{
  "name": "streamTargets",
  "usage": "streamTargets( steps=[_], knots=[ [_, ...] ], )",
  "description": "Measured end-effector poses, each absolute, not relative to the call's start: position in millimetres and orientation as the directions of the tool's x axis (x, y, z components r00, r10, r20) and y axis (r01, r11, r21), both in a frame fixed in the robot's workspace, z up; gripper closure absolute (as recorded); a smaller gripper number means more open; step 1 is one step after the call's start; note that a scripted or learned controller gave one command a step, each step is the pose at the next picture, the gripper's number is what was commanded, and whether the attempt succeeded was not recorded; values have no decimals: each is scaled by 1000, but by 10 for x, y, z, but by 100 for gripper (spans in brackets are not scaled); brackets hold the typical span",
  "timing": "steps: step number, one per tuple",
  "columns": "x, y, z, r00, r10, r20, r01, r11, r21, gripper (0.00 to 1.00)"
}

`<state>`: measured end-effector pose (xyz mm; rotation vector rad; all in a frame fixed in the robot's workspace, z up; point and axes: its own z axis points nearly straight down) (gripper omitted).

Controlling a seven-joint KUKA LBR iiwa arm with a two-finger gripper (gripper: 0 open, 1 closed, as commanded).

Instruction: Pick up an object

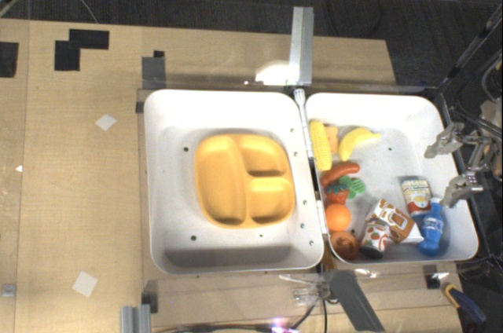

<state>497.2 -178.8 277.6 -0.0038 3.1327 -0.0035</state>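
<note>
Patterned carton [387, 224] (print unreadable)

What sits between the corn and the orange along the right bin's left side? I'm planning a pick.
In the camera view, between the corn and the orange: a red chilli and a green item.

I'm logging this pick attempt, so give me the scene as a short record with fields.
left bin: holds a yellow divided tray
right bin: toy food clustered along its left wall and lower part
items: corn cob, banana, orange, blue bottle, patterned carton
gripper: at the right bin's right rim, fingers apart, nothing between them
pick status: not yet made
</note>
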Motion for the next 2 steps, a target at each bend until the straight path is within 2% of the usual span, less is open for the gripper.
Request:
streamTargets(
  steps=[1,2],
  knots=[
    [5430,-1664,1254,-980,198,-20,198,980,0,0],
    [5935,-1440,932,-902,432,-22,432,902,7,0]
  ],
)
